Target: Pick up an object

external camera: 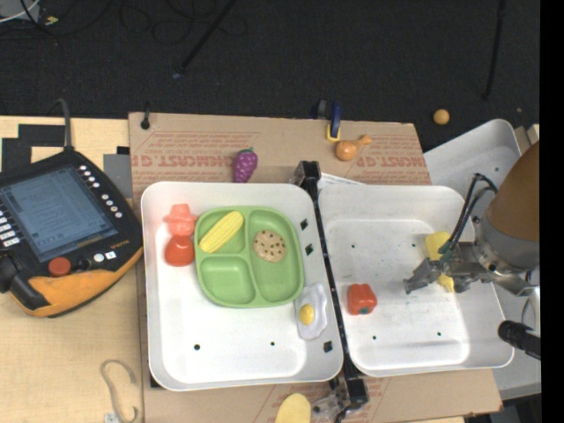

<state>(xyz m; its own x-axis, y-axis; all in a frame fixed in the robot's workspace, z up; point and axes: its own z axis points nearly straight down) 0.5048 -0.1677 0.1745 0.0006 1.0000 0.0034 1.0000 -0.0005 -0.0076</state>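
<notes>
In the right bin (397,351), my gripper (425,277) reaches in from the right and hangs low over the bin's right half. A yellow object (437,244) lies just behind and partly under the gripper, with part of it hidden. A red pepper (360,299) rests on the bin floor to the left of the gripper, apart from it. The left bin (229,359) holds a green divided tray (238,285) with a yellow corn cob (218,231) and a cookie (270,246) in it.
A pink and red toy (180,235) stands left of the tray, and a fried egg (307,313) lies by the left bin's right wall. A purple grape bunch (245,164) and an orange pear (349,148) sit on the cardboard behind. A control pendant (62,223) lies at the left.
</notes>
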